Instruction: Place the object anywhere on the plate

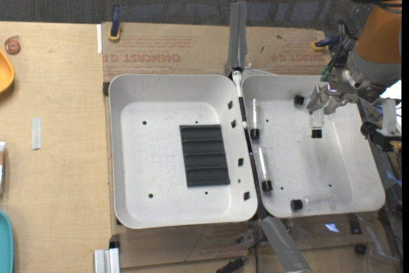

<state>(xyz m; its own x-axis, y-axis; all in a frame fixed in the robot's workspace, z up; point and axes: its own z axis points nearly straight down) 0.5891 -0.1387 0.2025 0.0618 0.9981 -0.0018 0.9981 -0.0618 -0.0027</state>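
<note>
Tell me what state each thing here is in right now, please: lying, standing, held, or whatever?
Black ridged block: lying flat in the left bin, untouched.
Clear tubes with black caps: lying loose in the right bin.
Gripper: hanging over the right bin's far side; whether it holds anything is unclear.

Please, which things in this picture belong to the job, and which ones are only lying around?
For the job:
- gripper, above the right bin
- clear tubes with black caps, lying in the right bin
- black ribbed plate, in the left bin

Lying about:
- blue clamp on the cardboard
- orange object at the left edge
</note>
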